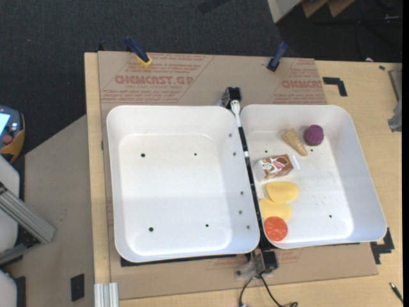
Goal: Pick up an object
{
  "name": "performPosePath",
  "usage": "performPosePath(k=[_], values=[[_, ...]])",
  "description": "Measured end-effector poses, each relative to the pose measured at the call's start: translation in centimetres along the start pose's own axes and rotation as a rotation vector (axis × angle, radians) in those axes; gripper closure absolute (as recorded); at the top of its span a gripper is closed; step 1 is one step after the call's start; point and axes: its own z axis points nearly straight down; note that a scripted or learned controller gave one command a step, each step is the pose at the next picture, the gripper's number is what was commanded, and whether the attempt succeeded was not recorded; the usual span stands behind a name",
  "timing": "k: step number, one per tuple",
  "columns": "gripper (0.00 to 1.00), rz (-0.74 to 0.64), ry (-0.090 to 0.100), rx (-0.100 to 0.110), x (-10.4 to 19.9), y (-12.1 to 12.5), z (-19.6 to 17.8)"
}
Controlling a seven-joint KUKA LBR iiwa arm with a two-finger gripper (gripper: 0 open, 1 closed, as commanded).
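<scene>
Bright, even overhead light w/ soft shadow across left bin (172, 178) floor; slightly soft focus, no glare.

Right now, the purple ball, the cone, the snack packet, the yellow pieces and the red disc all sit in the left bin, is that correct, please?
Not quite: the camera view shows them in the right bin, not the left. The purple ball, cone, snack packet, yellow pieces and red disc all lie there.

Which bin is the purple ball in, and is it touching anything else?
The purple ball is in the right bin, near its far edge. It lies right beside the tan cone; whether they touch cannot be told.
</scene>
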Motion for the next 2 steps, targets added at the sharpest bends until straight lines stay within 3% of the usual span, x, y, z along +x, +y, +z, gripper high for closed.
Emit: performPosePath(k=[1, 2], values=[[1.0, -0.008, -0.007, -0.029, 3.0, -1.4, -13.3], [1.0, 0.003, -0.002, -0.009, -2.9, -4.7, -10.1]])
